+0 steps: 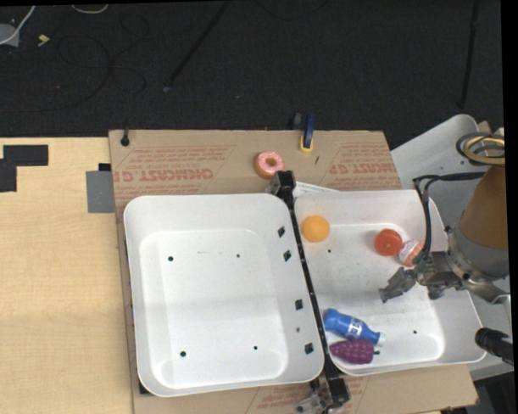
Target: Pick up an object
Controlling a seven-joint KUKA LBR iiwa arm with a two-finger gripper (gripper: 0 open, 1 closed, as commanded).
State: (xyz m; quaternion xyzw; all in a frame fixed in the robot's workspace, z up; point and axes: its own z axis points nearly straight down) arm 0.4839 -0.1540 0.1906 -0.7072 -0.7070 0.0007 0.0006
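The right bin (416, 207) holds several items. An orange ball (315, 229) lies near its back left. A red round object (388, 241) sits at the back right, with a small pink and white piece (409, 253) touching it. A blue bottle (350, 327) and a purple bunch of grapes (353, 352) lie in the front left corner. My gripper (416, 287) hangs over the right side of this bin, just in front of the red object. Its dark fingers (396, 287) are spread open and nothing is between them.
The left bin (150, 248) stands beside the right one, with a black divider (300, 277) between them. A pink donut (268, 164) lies on the cardboard behind the bins, near a blue and yellow clamp (306, 134). The arm's grey body (489, 228) fills the right edge.
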